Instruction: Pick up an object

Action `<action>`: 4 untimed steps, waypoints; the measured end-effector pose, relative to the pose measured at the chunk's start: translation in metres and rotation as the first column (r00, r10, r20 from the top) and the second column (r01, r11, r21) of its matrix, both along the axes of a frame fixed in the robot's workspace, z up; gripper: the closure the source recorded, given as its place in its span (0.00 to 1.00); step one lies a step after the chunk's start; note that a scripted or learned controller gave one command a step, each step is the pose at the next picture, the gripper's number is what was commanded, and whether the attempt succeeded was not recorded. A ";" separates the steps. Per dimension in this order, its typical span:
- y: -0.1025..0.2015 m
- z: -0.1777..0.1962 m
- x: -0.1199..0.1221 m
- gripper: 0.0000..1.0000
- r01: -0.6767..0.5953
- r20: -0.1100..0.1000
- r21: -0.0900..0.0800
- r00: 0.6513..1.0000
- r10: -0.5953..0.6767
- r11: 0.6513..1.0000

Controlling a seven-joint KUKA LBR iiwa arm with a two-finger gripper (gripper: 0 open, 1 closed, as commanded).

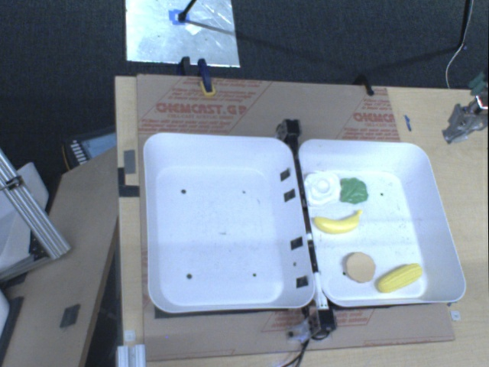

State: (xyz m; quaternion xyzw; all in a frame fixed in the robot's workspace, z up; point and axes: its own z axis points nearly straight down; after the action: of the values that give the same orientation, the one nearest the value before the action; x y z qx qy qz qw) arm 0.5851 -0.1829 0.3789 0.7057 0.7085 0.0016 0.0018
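Camera view from above: I saw five small objects lying in the right bin [435, 197], none of them lifted.

The banana [337, 222] lay near the middle of that bin, close to the divider between the two bins. Just beyond it, on the far side, sat a white piece [322, 189] with a green leafy piece [353, 190] touching its right edge. On the near side I saw a round tan disc [359, 267], and just right of it a yellow corn cob [398, 277] lying at a slant near the front wall. The left bin [164, 205] sat beside it on the brown bench board [252, 107]. The gripper [466, 121] hung at the far right, outside the bins and well apart from the objects; I could not tell how far open it was.
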 end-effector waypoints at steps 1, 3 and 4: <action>0.025 0.035 -0.045 1.00 -0.001 0.001 0.000 1.000 0.001 1.000; 0.060 -0.022 -0.097 1.00 -0.008 0.000 0.002 1.000 0.008 1.000; -0.028 -0.036 -0.099 1.00 0.010 -0.002 -0.004 1.000 -0.010 1.000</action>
State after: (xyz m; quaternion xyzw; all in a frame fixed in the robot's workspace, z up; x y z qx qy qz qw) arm 0.4857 -0.2114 0.3426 0.7094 0.7048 -0.0007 0.0024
